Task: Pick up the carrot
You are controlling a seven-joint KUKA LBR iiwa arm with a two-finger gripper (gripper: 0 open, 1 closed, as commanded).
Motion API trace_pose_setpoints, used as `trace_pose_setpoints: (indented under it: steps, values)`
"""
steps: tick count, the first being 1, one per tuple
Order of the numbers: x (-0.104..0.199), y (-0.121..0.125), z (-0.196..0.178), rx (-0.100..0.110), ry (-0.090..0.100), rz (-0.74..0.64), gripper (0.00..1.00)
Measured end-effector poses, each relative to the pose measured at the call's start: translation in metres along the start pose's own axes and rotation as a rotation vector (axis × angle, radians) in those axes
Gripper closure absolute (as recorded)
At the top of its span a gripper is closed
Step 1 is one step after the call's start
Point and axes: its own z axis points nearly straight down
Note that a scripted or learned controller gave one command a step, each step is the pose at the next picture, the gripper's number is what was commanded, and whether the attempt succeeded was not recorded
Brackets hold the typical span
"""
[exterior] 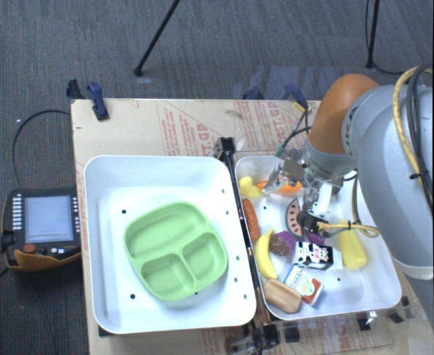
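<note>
carrot (288,188): back of right bin (372,283) | neighbours: lemon (247,188) just beside it, watermelon slice (294,217) just in front, sausage (251,220) near | my gripper (290,174) is right over the carrot, partly hiding it | my grip: cannot tell

arm (394,168) in from right | wrist (329,150) bent down | jaws low
</note>
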Motion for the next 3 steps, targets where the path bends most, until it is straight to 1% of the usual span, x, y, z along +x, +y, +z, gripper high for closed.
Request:
trace_pose_setpoints:
  steps: [1,2,3]
  values:
    - [0.0008,-0.0004,-0.0096,0.003,-0.001,-0.005,1.00]
    - [0.0008,-0.0006,-0.0091,0.004,-0.002,-0.006,0.00]
    - [0.0007,-0.0004,-0.0189,0.006,-0.002,-0.009,1.00]
